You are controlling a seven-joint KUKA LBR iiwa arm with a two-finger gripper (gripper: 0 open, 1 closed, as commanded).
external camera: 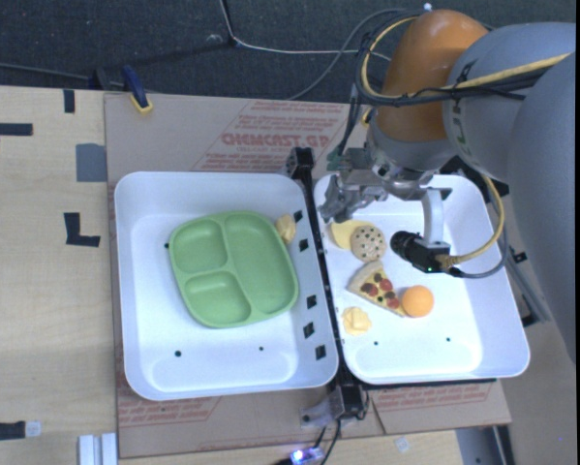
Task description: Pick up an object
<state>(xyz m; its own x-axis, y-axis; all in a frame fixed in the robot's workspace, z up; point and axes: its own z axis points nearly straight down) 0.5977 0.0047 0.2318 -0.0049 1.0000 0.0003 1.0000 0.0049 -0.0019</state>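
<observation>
At the near edge of the view, a dark clamp (336,407) sat at the foot of the black divider (314,260) between the two white bins, on the wooden surface (38,289) with its sheet of brown cardboard (260,134). The left bin (139,356) carried a green three-compartment plate (233,267), lying flat and turned a little askew. A small yellow piece (287,228) lay just beside the plate's upper right corner, close to the divider.

The right bin (464,356) held the toy food. A small yellow lump (355,320) lay nearest the front, close to the divider. Behind it was a pizza slice (376,289) with its crust end touching, or very nearly touching, an orange ball (418,301). Further back lay a round speckled cookie (368,241), with a pale yellow wedge (341,234) just beside it on its left.

The grey arm (522,76) reached in from the right, its orange band (425,61) above the wrist. The pincer (343,201) hung over the back left corner of the right bin, just above the yellow wedge and cookie. Whether it was wide or narrow could not be told, and nothing could be seen held in it. A black cylindrical unit (417,250) with cable stood off the wrist, over the bin to the right of the cookie.
</observation>
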